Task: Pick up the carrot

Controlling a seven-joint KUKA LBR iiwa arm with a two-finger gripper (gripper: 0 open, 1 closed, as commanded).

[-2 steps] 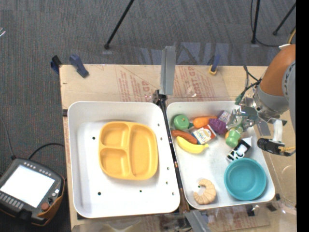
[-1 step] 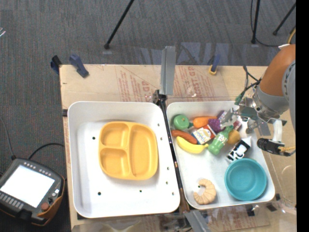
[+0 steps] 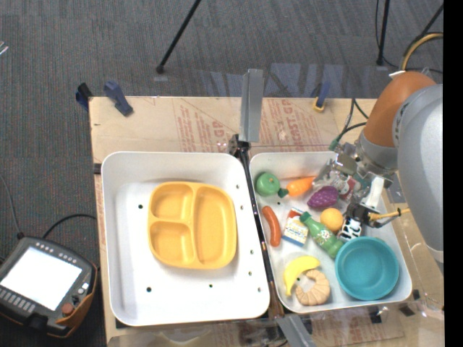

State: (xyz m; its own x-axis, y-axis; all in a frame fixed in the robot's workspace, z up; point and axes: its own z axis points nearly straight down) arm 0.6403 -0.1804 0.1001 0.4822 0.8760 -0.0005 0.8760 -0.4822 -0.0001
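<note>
Carrot (image 3: 299, 187) is seen lying in the right bin (image 3: 402, 266), near its back left part, with its orange body pointing toward the gripper and its left end just beside a green apple (image 3: 267, 183). The gripper (image 3: 340, 170) is found just to the right of the carrot, low over the bin's back edge, close to the carrot's thin end. Whether the carrot is touched cannot be told, and nothing is seen between the fingers; their state cannot be told from this view.

A purple vegetable (image 3: 323, 197) is placed just below the gripper, in front of the carrot. An orange fruit (image 3: 332, 218), a green bottle (image 3: 320, 234), a small carton (image 3: 295, 229) and a red sausage (image 3: 271, 225) are spread through the middle of the bin. A teal bowl (image 3: 367, 268), a banana (image 3: 298, 270) and a croissant (image 3: 314, 287) are set along the front. In the left bin (image 3: 123, 194), a yellow divided plate (image 3: 192, 224) is laid.
</note>
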